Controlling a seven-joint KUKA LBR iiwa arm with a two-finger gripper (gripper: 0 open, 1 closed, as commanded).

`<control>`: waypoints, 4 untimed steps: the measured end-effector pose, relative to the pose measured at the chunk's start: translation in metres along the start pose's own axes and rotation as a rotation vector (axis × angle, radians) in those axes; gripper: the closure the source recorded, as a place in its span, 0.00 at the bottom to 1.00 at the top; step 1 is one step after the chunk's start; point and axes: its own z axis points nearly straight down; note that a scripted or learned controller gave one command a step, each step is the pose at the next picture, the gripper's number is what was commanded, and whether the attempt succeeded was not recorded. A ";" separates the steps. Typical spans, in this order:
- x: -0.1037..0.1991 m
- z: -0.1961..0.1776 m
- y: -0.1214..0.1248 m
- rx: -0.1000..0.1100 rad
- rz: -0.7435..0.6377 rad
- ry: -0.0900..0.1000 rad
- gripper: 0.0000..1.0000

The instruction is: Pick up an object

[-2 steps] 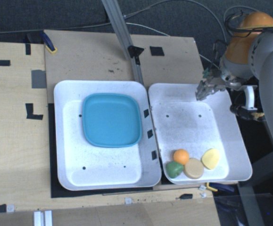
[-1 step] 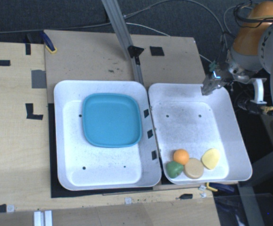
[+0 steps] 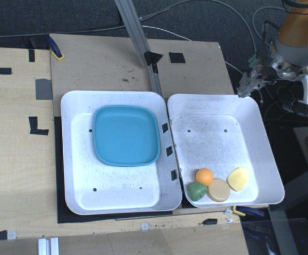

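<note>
Left to right. On the counter [image 3: 15, 142] the left bin [image 3: 71, 195] carries a blue square plate [image 3: 126, 135], lying flat in the upper middle of its floor. Not a likely pick: too flat and wide for a two-finger gripper, I'd judge.

The right bin [image 3: 217, 108] touches the left one along their shared edge. Your candidates sit bunched in its near corner: a green piece [image 3: 196, 191] leftmost, an orange ball [image 3: 204, 176] just above it, a tan round piece [image 3: 219, 190] beside both, and a yellow piece [image 3: 238, 178] at the right end. The green, orange and tan ones touch or nearly touch; the yellow one leans against the tan one. They probably collect there because the floor slopes or the walls catch them; can't confirm. Tight clustering makes a clean grasp harder, so expect finger collisions with neighbours. The yellow piece, at the end of the row, looks easiest to get at.

The gripper [image 3: 248, 84] hangs at the bin's far right corner, over the rim, well apart from the cluster. Nothing is seen between its fingers, but it's dark and small here, so you can't tell whether it is spread or closed. Pick not yet begun.
</note>
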 end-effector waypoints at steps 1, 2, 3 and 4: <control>0.045 -0.007 -0.022 0.002 -0.002 0.001 1.00; 0.082 -0.002 -0.041 0.003 -0.002 0.001 1.00; 0.122 0.011 -0.062 0.005 -0.002 0.002 1.00; 0.169 0.004 -0.088 0.003 -0.003 0.002 1.00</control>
